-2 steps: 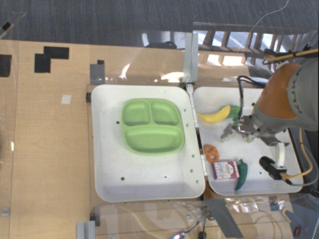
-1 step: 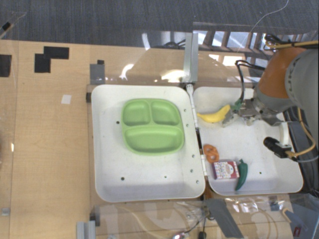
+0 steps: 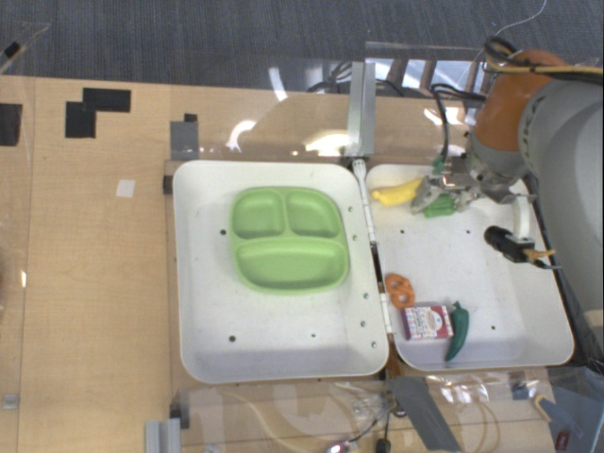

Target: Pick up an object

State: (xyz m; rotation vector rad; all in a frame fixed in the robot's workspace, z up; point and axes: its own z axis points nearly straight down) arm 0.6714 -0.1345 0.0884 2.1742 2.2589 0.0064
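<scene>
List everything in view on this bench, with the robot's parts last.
Bench: 1, tan wood, under both bins.
Left bin: 1, white, mid-view.
Right bin: 1, white, touching the left bin's right side.
Plate: 1, light green, three compartments, centre of the left bin.
Banana: 1, yellow, right bin, far left corner.
Green item: 1, green, right bin, right of the banana at the gripper; too small to identify.
Pretzel: 1, orange, right bin, left edge.
Box: 1, pink and white, right bin, near side.
Pepper: 1, dark green, against the box's right side.
Arm: 1, grey with an orange band, from the right.
Gripper: 1, above the green item.
</scene>
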